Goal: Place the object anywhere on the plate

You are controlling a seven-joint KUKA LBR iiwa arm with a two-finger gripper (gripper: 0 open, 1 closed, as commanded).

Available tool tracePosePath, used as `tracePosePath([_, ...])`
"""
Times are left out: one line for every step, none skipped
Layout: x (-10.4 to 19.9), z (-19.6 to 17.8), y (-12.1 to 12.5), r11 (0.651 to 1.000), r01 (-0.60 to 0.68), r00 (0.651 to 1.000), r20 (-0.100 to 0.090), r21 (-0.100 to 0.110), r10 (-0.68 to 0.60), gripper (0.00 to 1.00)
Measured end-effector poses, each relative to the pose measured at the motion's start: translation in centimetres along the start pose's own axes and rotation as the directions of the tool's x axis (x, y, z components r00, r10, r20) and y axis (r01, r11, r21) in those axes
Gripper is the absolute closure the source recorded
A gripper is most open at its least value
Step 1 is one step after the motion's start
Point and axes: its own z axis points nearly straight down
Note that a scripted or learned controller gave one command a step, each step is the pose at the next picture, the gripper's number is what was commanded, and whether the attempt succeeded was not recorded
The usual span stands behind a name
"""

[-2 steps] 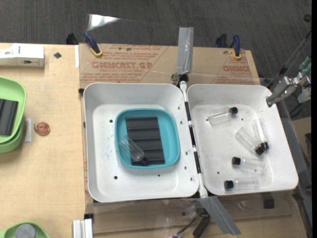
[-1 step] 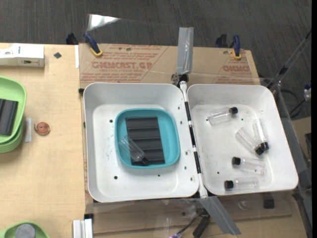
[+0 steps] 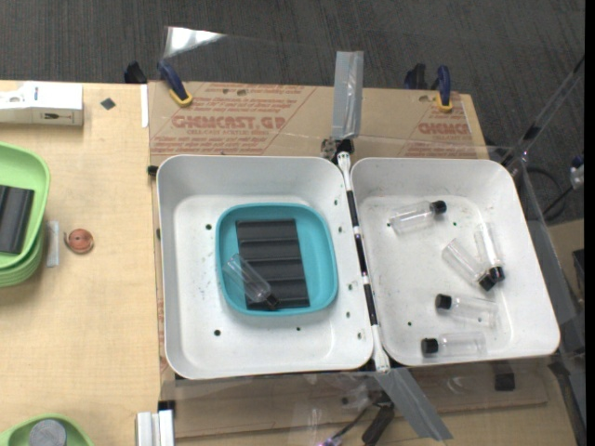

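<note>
1. Vial (image 3: 247, 281), clear with a black cap, lies tilted on the blue plate (image 3: 229, 232), at its near left part, touching the dark ribbed insert (image 3: 271, 258).
2. Plate sits in the middle of the left bin (image 3: 186, 193).
3. Right bin (image 3: 521, 203) holds five more clear vials (image 3: 417, 216) with black caps, spread apart.
4. Cardboard sheet (image 3: 242, 119) lies on the far side of the bins, held by clamps.
5. Bench (image 3: 93, 323) on the left carries a green tray (image 3: 28, 170) and a white box (image 3: 39, 105).
6. Pincer: I cannot tell if it is spread or pressed together.

left bin (image 3: 186, 277): plate (image 3: 321, 249) in middle, one vial (image 3: 245, 279) lying on it | right bin (image 3: 521, 249): five vials (image 3: 416, 216) scattered, touching left bin along shared edge
</note>
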Motion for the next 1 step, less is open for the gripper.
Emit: tracePosePath([0.0,0.0,0.0,1.0,0.0,1.0,0.0,0.0,0.0,0.0])
